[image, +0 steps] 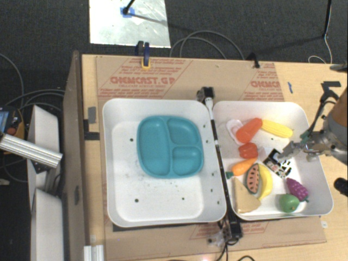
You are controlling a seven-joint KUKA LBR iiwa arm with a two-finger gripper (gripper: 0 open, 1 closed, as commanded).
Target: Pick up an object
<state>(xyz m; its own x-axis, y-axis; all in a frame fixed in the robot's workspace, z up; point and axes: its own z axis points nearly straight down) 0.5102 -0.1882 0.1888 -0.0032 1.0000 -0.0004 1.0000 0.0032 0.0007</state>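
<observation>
The right bin point(304, 118) holds toy food: a yellow corn cob point(277, 128), an orange-red sausage point(249, 130), a red tomato point(248, 150), a carrot point(242, 167), a watermelon slice point(253, 179) on a banana point(266, 181), a cheese wedge point(246, 198), purple grapes point(297, 188) and a green apple point(289, 203). My gripper point(278, 163) reaches in from the right and hovers low over the bin floor between the banana and the grapes. Nothing shows between its black-and-white fingertips.
The left bin point(125, 200) holds a teal divided plate point(169, 146). A black rail point(215, 140) separates the two bins. The arm point(326, 140) enters over the right bin's right rim. Cardboard lies under the bins, with cables behind.
</observation>
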